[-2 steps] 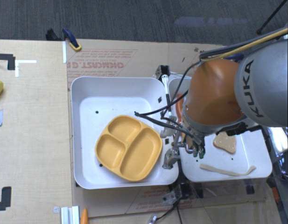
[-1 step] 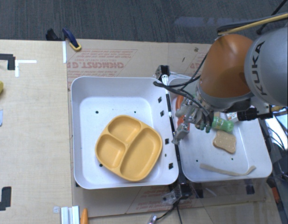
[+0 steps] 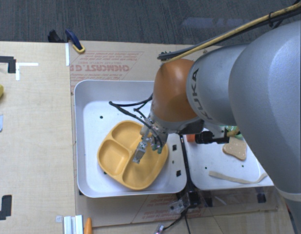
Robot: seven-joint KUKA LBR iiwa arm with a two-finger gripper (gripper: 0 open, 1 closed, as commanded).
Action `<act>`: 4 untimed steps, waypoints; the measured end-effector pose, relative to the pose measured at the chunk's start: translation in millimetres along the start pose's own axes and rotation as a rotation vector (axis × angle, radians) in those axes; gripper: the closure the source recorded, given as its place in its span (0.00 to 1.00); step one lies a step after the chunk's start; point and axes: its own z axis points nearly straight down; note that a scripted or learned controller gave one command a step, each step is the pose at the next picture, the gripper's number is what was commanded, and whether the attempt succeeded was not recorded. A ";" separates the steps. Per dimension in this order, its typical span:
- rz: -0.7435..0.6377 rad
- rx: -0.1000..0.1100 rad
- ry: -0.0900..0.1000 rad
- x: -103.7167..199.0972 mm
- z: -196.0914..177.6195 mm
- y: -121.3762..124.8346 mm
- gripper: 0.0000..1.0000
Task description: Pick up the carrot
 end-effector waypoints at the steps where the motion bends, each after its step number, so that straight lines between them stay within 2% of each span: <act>1: -0.004 0.009 0.003 0.0 -6.1 -3.1 1.00; 3: -0.008 0.009 -0.002 -1.7 -24.4 -2.8 1.00; 4: -0.221 -0.012 -0.030 18.5 4.7 -2.5 1.00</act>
